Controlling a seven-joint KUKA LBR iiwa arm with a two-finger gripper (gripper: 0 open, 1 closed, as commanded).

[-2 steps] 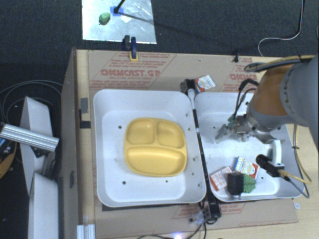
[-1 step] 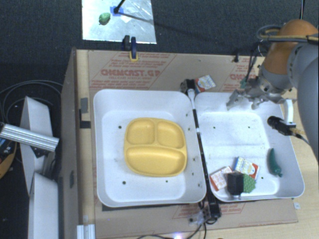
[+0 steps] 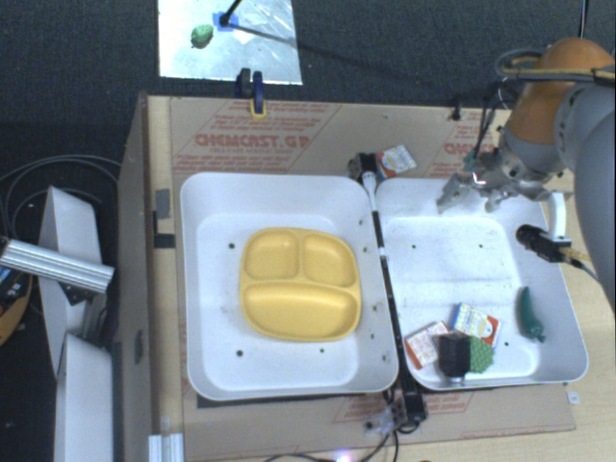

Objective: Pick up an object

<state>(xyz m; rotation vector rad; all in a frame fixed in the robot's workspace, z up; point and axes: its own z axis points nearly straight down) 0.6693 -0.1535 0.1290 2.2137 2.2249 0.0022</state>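
Note:
My gripper (image 3: 475,198) hangs over the far edge of the right bin (image 3: 481,258), its two fingers spread apart with nothing between them. The grey arm with its orange band (image 3: 576,61) comes in from the upper right. At the near end of that bin lie a black block (image 3: 453,354), a green bumpy piece (image 3: 480,356), a small colourful packet (image 3: 476,322) and a red-and-white packet (image 3: 422,345). A dark green, pickle-shaped object (image 3: 530,315) rests by the right wall. All of these are well below the gripper and apart from it.
The left bin (image 3: 207,258) holds a yellow divided plate (image 3: 298,284). A small packet (image 3: 396,160) lies on the cardboard behind the bins. A black part (image 3: 541,242) juts over the right bin's right rim. A blue clamp (image 3: 252,85) sits at the back edge.

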